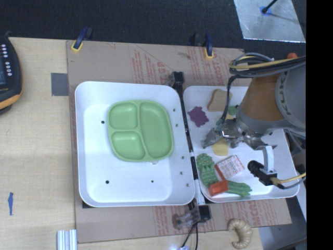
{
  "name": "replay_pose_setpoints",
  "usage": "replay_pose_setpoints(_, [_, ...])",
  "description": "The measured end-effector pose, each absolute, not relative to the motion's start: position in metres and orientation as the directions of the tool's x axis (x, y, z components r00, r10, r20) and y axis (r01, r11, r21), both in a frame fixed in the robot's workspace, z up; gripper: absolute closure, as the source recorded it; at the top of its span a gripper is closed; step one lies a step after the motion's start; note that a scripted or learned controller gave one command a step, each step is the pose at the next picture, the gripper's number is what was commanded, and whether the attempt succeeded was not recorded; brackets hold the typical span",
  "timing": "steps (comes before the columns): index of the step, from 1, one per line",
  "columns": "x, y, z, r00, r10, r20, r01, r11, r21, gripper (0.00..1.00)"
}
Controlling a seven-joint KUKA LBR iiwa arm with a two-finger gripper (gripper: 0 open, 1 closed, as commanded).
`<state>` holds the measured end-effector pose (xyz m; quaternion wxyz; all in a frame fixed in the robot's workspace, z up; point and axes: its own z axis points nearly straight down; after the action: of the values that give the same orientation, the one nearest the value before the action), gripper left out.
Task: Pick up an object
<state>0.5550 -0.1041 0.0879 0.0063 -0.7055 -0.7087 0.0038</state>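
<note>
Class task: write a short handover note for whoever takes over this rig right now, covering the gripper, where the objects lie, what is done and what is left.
Gripper: low in the right white bin, over the pale yellow block; nothing seen held.
Right bin also holds: purple flat piece, tan bread-shaped piece, green ridged vegetable, red-and-white packet, red-and-green carrot-like toy.
Left white bin: green three-compartment plate.
Done: arm positioned over objects.
Left: grasp and lift one object.
</note>
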Motion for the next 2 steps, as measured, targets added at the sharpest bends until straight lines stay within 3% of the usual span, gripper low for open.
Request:
replay_pose_setpoints(1, [0.5589, -0.108, 0.102, -0.005, 1.0, -0.002, 1.0, 0.005, -0.006, 1.0])
replay_pose_setpoints(2, [0.5589, -0.1078, 0.1017, -0.005, 1.0, -0.002, 1.0, 0.005, -0.006, 0.0])
